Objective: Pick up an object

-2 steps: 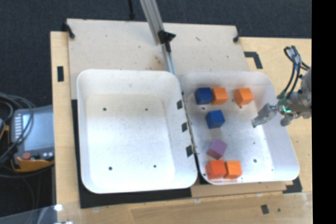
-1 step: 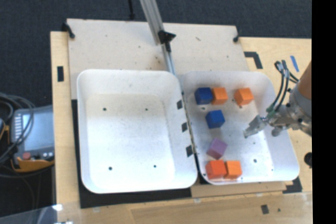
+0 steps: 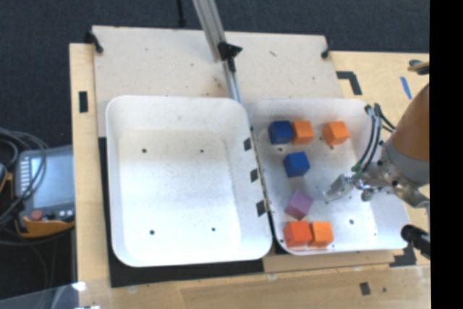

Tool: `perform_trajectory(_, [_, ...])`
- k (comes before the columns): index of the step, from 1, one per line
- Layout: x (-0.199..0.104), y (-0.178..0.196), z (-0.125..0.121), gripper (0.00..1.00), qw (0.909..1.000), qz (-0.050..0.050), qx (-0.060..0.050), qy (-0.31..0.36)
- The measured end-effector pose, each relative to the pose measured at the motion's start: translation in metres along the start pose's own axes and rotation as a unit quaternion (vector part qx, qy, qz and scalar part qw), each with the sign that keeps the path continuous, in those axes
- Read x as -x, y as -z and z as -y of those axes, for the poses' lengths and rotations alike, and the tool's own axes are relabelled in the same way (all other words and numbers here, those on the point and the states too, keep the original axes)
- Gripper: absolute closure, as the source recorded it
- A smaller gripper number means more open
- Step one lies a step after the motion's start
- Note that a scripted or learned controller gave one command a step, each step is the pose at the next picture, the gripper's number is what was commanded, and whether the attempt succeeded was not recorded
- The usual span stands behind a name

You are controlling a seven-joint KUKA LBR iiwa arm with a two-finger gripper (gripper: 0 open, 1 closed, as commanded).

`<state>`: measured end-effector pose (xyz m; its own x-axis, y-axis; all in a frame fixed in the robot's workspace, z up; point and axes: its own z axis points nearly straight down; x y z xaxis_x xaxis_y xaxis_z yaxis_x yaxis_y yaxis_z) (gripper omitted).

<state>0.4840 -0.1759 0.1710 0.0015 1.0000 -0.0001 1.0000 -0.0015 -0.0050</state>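
My gripper (image 3: 338, 189) hovers in the right white plastic bin (image 3: 376, 242); its finger state I cannot tell. I'd centre over the small purple foam cube (image 3: 298, 204) just beside it, then descend squarely, avoiding the neighbouring orange cubes (image 3: 308, 233).

The arm (image 3: 412, 141) wears a broad orange band over a grey wrist, green and pale cables looped along one side, ending in a small grey metal gripper (image 3: 340, 188).

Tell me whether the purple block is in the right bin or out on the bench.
In the right bin. The purple block lies on that bin's white floor, inside its rim, just above the two orange blocks at the near edge.
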Motion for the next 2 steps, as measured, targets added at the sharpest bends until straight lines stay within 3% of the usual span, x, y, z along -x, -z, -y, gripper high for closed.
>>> perform_trajectory(1, [-0.004, -0.062, 0.0, 0.0, 1.0, 0.0, 0.001, -0.001])
perform_trajectory(2, [-0.003, -0.048, -0.003, 1.0, 1.0, 0.0, 0.006, -0.004])
